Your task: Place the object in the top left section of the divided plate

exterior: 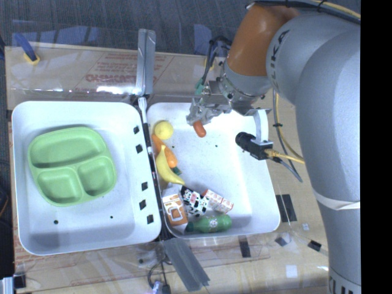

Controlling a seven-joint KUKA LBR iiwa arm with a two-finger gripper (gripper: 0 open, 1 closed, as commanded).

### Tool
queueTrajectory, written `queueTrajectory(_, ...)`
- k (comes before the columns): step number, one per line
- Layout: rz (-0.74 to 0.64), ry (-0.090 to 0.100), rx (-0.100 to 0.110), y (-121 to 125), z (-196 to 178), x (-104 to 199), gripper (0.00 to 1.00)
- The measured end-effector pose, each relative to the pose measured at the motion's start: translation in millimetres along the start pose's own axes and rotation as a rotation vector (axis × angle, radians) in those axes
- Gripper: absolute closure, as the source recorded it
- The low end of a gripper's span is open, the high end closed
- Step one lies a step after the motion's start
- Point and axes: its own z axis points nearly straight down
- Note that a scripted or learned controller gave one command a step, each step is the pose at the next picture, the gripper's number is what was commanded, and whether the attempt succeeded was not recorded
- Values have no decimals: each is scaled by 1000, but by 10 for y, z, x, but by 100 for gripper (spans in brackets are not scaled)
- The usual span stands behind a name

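Along the right bin's [260, 216] left wall lie a lemon [162, 129], a carrot [171, 158] and a banana [166, 169], with small cartons [195, 202] and a green vegetable [209, 224] crowding its near corner.

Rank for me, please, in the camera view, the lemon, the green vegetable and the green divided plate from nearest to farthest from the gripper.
Measured from the gripper:
1. Lemon, just to its left in the right bin's upper left corner.
2. Green vegetable, at the right bin's bottom edge.
3. Green divided plate, across in the left bin.
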Motion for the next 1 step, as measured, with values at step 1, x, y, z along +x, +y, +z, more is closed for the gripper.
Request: queueTrajectory(1, 234, 0, 3, -312, 377, 854, 100)
